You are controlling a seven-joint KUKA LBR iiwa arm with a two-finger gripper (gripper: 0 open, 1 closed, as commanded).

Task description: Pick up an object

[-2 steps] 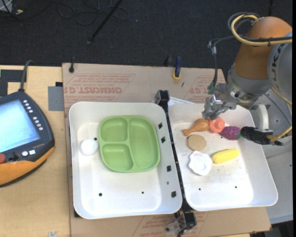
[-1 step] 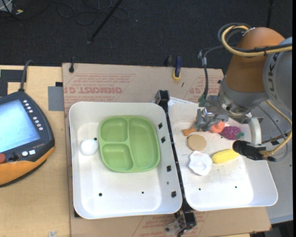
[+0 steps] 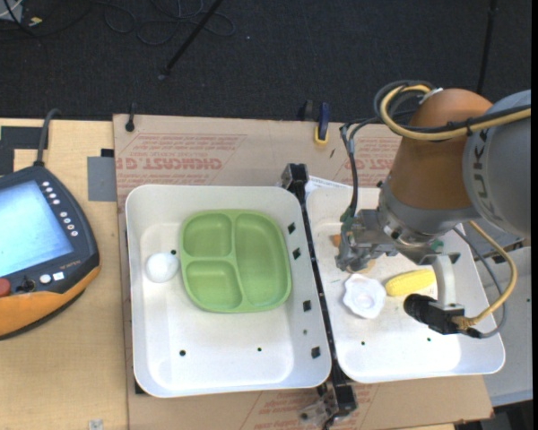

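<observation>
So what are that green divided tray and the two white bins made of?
The green divided tray looks like moulded plastic: uniform colour, soft sheen, rounded compartment walls. The left bin and right bin also look like plastic, matte white with rounded rims, though painted metal can't be excluded.

We see smooth, faintly glossy plastic in the green divided plate (image 3: 233,262) and the white bins (image 3: 217,365) — under them matt brown cardboard (image 3: 188,155). The arm's orange band (image 3: 435,155) looks satin-smooth.
</observation>
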